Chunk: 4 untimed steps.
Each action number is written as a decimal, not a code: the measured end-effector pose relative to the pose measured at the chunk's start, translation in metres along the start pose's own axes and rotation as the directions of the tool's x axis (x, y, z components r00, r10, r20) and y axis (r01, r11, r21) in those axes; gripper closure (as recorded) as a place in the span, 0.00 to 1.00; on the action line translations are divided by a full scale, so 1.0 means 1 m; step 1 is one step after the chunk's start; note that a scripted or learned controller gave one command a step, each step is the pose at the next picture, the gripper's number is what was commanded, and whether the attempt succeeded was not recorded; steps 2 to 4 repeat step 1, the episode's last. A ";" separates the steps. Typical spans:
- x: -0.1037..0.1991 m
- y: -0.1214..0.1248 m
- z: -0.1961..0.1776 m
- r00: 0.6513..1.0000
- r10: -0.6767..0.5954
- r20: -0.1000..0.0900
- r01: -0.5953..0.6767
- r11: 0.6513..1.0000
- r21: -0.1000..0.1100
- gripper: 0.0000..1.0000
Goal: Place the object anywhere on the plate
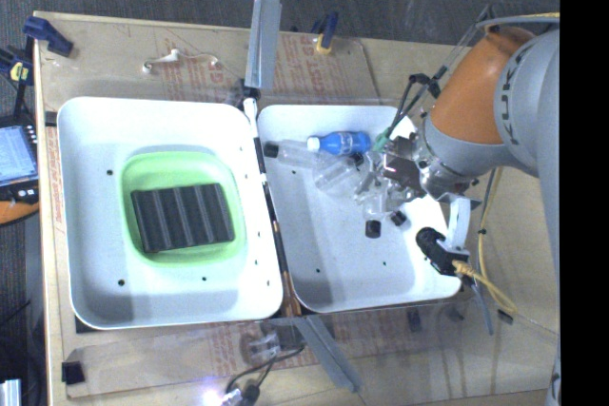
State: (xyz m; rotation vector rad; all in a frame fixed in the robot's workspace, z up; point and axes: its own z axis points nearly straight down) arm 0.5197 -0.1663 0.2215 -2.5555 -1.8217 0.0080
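A: Where's the bottle right now?

B: Lying on its side in the right bin, up near the 12 o'clock wall. It's clear plastic with a blue label and a white cap pointing toward 9 o'clock. A second clear, crumpled-looking piece lies just below it, though I can't tell what that is.

A: And the gripper?

B: It sits at about 4 o'clock from the bottle, low over the bin floor, with the arm coming in from 3 o'clock. I can't tell how far the jaws are parted, and nothing shows clearly between them.

A: So how far along are we?

B: By my judgement, barely started. The bottle isn't on the plate, which is the green one in the left bin, with a dark ribbed insert on it. Grasp, lift, carry and release all look to be left.

A: Room to move?

B: The bottle is close to the bin's 12 o'clock wall, so an approach from 6 o'clock looks freer. The 2 bins meet along a raised rim at the plate's 3 o'clock, which a carry toward 9 o'clock would need to clear. The plate has bare green rim all round.
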 end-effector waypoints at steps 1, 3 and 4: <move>0.000 0.000 0.000 1.000 0.000 0.000 0.000 1.000 0.000 0.00; 0.000 0.000 0.000 1.000 0.000 0.000 0.000 1.000 0.000 0.00; 0.000 0.000 0.000 1.000 0.000 0.000 0.000 1.000 0.000 0.00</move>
